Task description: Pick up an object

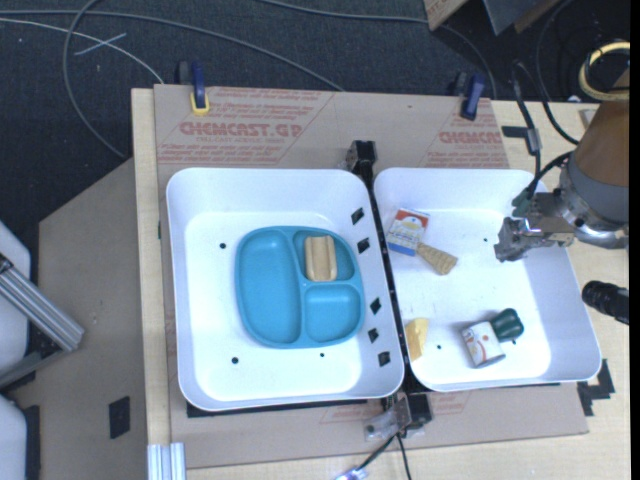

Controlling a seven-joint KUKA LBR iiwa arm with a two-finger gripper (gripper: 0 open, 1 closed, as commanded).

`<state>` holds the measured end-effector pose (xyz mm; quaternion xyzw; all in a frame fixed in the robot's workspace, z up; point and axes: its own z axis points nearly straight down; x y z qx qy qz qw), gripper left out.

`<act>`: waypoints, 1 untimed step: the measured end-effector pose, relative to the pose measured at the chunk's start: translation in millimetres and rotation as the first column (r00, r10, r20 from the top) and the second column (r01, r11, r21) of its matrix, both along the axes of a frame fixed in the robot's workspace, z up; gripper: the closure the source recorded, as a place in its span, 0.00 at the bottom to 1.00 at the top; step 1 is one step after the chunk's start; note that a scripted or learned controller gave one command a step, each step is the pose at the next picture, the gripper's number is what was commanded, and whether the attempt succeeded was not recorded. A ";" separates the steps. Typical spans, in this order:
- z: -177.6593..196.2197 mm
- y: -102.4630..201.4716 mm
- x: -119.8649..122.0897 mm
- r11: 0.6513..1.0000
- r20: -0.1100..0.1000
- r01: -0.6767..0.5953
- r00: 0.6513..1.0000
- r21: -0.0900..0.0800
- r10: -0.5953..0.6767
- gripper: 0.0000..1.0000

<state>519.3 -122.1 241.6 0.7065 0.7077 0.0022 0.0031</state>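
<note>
My gripper [506, 247] hangs over the right part of the right bin [560, 298], reaching in from the right edge. The right bin holds a small red, white and blue box [406, 232], a tan wedge [437, 259] just below that box, a yellow piece [416, 337] at the bin's left rim, a white and red block [482, 345] and a dark green piece [507, 324] touching that block. The gripper is to the right of the tan wedge and above the green piece, apart from both. Nothing shows between its fingers.
The left bin [200, 298] bears a blue divided plate [296, 286] with a tan block [320, 258] in its upper right compartment. Black clips [362, 154] join the bins along the divider. Clamps [199, 90] hold the cardboard base. Cables run at the back.
</note>
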 end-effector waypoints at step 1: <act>5.9 0.1 0.6 1.000 -0.005 0.001 1.000 0.001 -0.001 1.00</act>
